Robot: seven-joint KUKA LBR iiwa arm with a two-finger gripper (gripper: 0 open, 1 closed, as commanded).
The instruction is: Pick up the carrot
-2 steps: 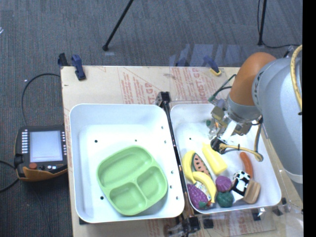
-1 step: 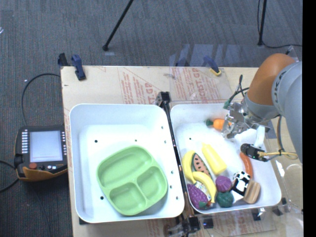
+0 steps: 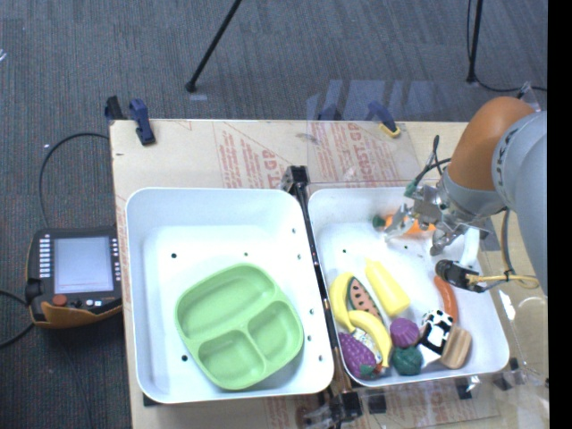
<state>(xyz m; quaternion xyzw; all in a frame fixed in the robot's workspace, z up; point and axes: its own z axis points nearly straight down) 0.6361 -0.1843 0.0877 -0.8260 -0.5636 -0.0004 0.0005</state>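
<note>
1. Carrot point(image 3: 413, 228) sits in the right bin point(image 3: 500, 329), up at its far end, well apart from the toy food pile at the near end. You can see orange with a bit of green at its left tip.
2. Your pincer point(image 3: 420, 222) is right down on the carrot, reaching in from the right. The orange shows at the fingertips, but it's too small and cluttered to say whether the fingers are closed on it, so I can't tell how wide they stand.
3. Measured from the carrot: nearer the camera lies a yellow block point(image 3: 387, 287), then a watermelon slice point(image 3: 360, 295) and bananas point(image 3: 357, 315). Further toward the near rim there's a bunch of purple grapes point(image 3: 357, 353), a dark green piece point(image 3: 407, 360), a black-and-white toy point(image 3: 436, 329) and a bread-coloured piece point(image 3: 456, 347).
4. Left of the carrot, across the divider, the left bin point(image 3: 152, 239) holds a green divided plate point(image 3: 239, 325).
5. Both bins rest on the desk point(image 3: 232, 155); a teach pendant point(image 3: 76, 271) lies on the floor far left of the carrot.
</note>
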